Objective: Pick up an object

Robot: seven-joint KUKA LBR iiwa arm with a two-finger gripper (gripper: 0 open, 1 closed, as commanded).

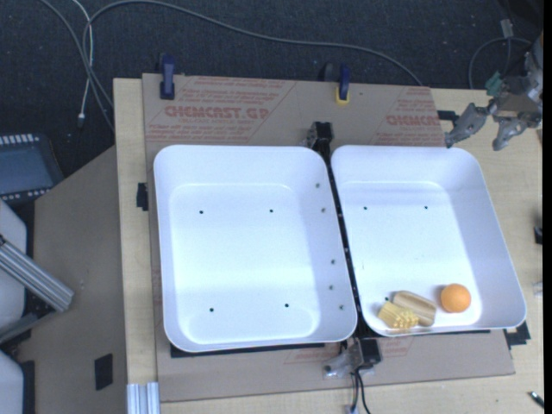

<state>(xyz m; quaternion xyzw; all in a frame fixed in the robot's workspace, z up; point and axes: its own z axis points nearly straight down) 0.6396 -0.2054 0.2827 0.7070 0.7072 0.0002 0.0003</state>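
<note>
Gripper (481, 129) open, gripping nothing, just past far right corner of right bin (483, 198). Orange ball (455, 297), tan roll (415, 304), yellow corn piece (398, 316) clustered inside right bin's near edge.
</note>
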